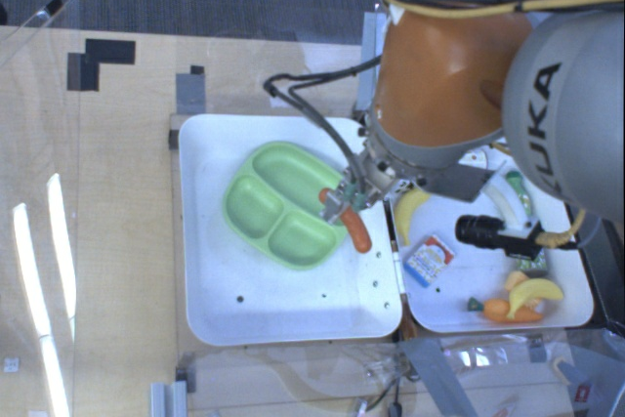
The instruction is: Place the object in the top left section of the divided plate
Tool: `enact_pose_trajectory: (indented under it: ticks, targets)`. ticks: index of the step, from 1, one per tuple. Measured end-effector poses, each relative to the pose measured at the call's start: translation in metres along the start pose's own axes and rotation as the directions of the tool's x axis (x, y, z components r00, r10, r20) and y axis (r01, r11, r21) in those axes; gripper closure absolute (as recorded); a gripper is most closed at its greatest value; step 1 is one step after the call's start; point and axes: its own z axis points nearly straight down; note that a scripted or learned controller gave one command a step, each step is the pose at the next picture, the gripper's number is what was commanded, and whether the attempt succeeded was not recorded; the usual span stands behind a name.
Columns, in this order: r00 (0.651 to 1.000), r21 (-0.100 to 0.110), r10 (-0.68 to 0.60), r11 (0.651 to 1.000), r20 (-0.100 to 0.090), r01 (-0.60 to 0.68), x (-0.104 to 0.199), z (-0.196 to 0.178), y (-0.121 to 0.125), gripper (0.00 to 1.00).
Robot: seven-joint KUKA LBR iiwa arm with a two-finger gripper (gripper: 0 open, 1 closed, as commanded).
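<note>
While the big orange-banded arm leans in over the bins, its gripper [344,201] hangs right at the near-right rim of the green divided plate [256,206]. An orange, sausage-shaped object [355,230] sits at the fingertips. Its upper end seems pinched between nearly closed jaws, while its lower end pokes out past the plate's edge over the white bin floor [283,308]. Its long axis runs slantwise, from the plate's rim down and away from the plate.

From where I stand, the plate lies tilted, with one large section on its far side and two smaller ones nearer me. I'd judge the target section lies across the plate from the gripper, up and to the left. So the carry goes inward over the plate, and the trailing end will need to clear the rim.
</note>
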Motion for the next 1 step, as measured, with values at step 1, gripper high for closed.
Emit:
enact_pose_trajectory:
  ticks: [1]
  targets:
    - [0.998,-0.002,-0.065,0.998,0.002,0.065,-0.0046,-0.0067,-0.0068,1.0]
